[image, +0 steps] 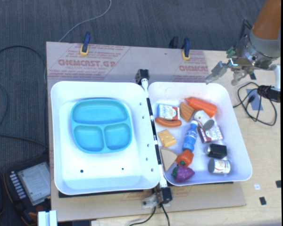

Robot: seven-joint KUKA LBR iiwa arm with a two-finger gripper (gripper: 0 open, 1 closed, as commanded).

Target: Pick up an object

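arm [266, 18]: parked high, past the far right corner of the right bin [236, 126], outside its rim
gripper [226, 74]: hangs over the cardboard just off that corner; fingers spread wide, nothing between them, touching nothing
targets: all in the right bin, none lifted yet
carrot [201, 105]: orange, far side of the bin, nearest the gripper
bottle [190, 138]: blue, mid bin, lying roughly lengthways
sausage [168, 122]: near the divider, just below a small red-and-white pack [168, 110]
grapes [183, 173]: purple, near edge of the bin, touching an orange-red piece [184, 157]
can [220, 166]: near right corner, on its side, just below a black block [217, 150]
left bin [66, 173]: holds a blue tray [102, 125]; not where the pickables are
risk 1: clutter. Items in the bin lie touching or close; a descent mid-pile likely lands a finger on top of a neighbour instead of beside the target, so it closes on air or pinches two
risk 2: round stuff. Can, bottle and sausage lie on their sides; a closing finger off-centre would roll them out
risk 3: rim. Carrot sits close to the far wall; approach from the current side could clip the rim
risk 4: cable [254, 108] right of the bin, under the wrist; a low swing could snag it
best bet, my read: bottle or carrot, jaws across the short axis
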